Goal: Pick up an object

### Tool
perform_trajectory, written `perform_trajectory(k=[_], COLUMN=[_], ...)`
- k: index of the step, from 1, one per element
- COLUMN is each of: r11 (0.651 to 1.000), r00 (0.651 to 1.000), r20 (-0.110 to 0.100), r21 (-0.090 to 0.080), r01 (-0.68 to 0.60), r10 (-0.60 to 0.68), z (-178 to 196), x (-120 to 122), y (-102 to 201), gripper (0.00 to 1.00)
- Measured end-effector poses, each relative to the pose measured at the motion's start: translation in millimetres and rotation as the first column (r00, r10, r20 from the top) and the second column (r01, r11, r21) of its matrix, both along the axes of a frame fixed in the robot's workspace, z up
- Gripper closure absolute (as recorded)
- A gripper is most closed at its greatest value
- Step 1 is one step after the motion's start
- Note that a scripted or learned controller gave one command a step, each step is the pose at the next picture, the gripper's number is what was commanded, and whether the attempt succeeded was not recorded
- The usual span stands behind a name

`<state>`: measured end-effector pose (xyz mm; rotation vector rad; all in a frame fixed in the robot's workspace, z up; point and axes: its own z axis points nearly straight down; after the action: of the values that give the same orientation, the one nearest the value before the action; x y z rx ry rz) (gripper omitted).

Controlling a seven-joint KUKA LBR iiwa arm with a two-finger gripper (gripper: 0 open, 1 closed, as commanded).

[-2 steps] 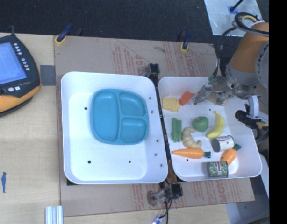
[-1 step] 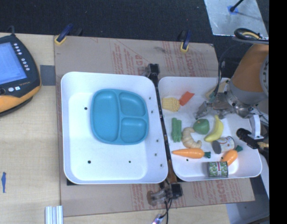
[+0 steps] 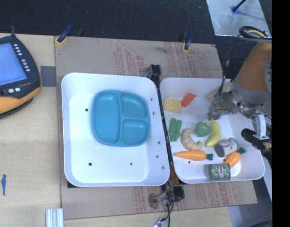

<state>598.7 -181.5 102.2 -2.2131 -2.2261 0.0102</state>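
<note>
1. The metal two-finger claw (image 3: pixel 219 109) hung low over the far right part of the right shallow white bin (image 3: pixel 251 174), below the grey arm's orange band (image 3: pixel 256 70); whether it was open or closed could not be told, and nothing was seen held in it.
2. Just near of it lay a curved yellow plastic banana (image 3: pixel 213 133), with a green pepper-shaped toy (image 3: pixel 202 128) touching its left side.
3. Further left lay a pale knobbly toy (image 3: pixel 189 139), green bean pods (image 3: pixel 174 128), a yellow corn cob (image 3: pixel 173 105) and a small orange-red wedge (image 3: pixel 188 99).
4. Nearer lay two orange carrots (image 3: pixel 191 155) (image 3: pixel 233 159) and a green-labelled tin can (image 3: pixel 220 171).
5. The left white bin (image 3: pixel 74 126) held a blue sectioned plate (image 3: pixel 120 117).
</note>
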Motion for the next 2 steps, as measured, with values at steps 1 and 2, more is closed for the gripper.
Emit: perform_trajectory(k=[1,2], r11=[1.0,1.0], r00=[1.0,1.0], r20=[0.0,0.003], r21=[0.0,0.001], r01=[0.0,0.0], r10=[0.0,0.0], z=[0.0,-10.4], x=[0.0,31.3], y=[0.1,-2.3], gripper=[0.0,0.0])
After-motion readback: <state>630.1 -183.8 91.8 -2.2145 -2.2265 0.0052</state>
